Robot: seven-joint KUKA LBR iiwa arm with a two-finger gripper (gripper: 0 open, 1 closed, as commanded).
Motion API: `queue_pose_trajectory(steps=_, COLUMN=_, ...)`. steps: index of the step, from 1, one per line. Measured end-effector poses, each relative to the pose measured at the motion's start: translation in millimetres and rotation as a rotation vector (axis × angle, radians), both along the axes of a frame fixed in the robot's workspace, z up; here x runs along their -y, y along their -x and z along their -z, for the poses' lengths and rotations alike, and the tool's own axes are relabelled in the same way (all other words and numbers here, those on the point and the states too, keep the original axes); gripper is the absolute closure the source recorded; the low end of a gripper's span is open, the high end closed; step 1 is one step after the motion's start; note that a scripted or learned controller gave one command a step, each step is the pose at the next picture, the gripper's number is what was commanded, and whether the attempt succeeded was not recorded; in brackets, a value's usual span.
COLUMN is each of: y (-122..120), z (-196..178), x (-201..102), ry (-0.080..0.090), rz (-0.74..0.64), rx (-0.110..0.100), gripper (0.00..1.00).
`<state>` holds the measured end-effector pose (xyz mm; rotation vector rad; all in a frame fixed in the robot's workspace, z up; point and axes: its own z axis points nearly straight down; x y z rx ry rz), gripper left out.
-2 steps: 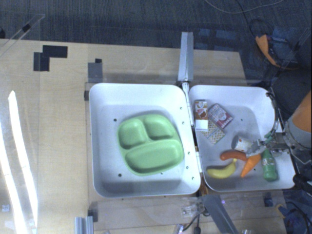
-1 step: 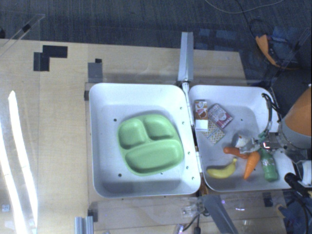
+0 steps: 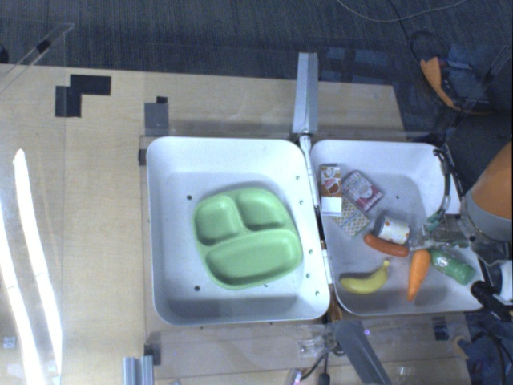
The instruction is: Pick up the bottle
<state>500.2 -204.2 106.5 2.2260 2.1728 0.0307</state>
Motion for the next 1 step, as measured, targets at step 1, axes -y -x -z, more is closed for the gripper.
queue_pose_trajectory(steps=1, y=-58.9, z=13.5, x=0.6, ry=-0.003, rz=0.085, rx=-0.014, gripper=1.0)
